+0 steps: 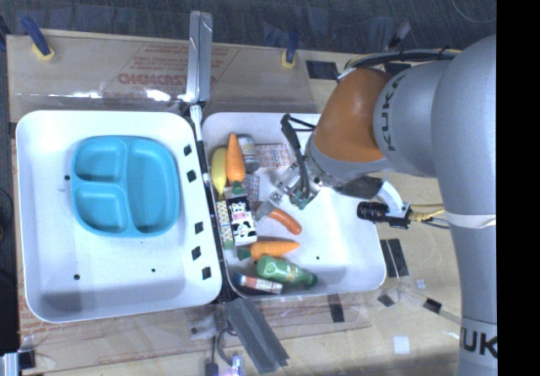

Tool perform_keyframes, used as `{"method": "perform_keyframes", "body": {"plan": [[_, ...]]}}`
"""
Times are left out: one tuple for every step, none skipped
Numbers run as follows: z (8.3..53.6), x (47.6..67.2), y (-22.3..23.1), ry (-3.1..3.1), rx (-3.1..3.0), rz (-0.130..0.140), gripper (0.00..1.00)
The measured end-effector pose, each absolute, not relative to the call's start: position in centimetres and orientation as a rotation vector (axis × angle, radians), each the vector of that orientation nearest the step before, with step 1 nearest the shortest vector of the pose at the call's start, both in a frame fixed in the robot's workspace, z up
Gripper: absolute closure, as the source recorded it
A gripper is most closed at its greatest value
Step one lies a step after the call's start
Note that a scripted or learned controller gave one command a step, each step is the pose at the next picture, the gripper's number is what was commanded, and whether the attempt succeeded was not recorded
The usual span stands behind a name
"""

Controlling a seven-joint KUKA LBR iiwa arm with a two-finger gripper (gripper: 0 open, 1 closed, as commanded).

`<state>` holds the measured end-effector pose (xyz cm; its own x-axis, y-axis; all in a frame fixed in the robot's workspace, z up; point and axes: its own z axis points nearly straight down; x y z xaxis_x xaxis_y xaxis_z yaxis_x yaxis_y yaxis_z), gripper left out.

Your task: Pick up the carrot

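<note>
Now my jaws (pixel 287 195) hover mid-frame in the right bin (pixel 359 256), just above a carrot (pixel 285 220); their state, I cannot tell.

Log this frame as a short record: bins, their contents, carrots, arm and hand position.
left bin: holds a blue tray
right bin: mixed food items against its left wall
carrots: three; upper carrot, middle carrot, lower carrot
other items: banana, cow carton, green bottle
arm: reaches in from the right
hand: over the right bin, just above the middle carrot
grasp: unclear
</note>
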<state>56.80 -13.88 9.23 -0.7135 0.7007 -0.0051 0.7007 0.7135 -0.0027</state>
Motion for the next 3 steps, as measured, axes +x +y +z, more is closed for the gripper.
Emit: {"method": "perform_keyframes", "body": {"plan": [[11.0,64.9,-10.8,3.106,0.45,-0.019,0.0],[12.0,65.1,-10.7,3.1,0.447,-0.016,1.0],[10.1,63.0,-10.6,3.008,0.829,-0.008,1.0]]}}
